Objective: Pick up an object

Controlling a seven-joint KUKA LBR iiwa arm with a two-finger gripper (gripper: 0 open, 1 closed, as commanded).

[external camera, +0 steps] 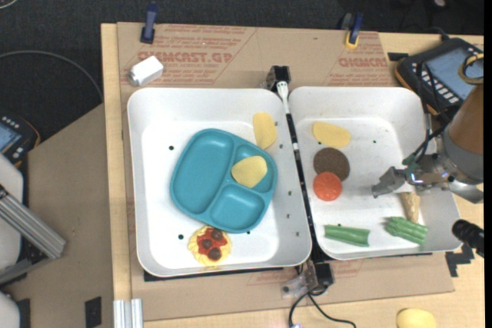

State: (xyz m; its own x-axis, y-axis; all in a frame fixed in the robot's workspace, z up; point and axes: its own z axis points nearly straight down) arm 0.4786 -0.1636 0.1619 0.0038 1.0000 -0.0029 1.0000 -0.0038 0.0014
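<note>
The claw (393, 182) hovered over the right bin (361, 100), spread and empty; it needed lowering onto the tomato (328, 187).

Glossy blue plastic tray (207, 184) in smooth white bin (150, 165) on cardboard (231, 50).
</note>
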